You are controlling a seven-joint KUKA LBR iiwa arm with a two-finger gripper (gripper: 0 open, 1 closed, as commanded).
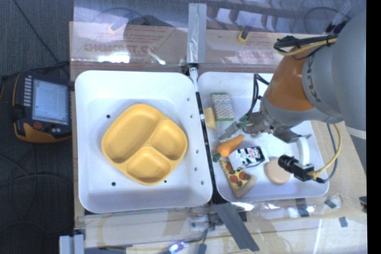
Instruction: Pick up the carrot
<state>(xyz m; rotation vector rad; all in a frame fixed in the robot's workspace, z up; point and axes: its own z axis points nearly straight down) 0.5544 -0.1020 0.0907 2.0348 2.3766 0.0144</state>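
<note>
Dark carpet floor, two white bins [83,146] on bench, carrot [230,145] in right bin, jaws' state unclear

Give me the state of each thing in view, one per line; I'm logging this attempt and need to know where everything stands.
carrot: lying in the right bin, beside the hand, not lifted
hand: low in the right bin, just above the carrot
yellow tray: flat in the left bin, compartments bare
pizza slice: lying flat by the right bin's front wall
milk carton: lying on its side
round cookie: flat on the right bin's floor
</note>
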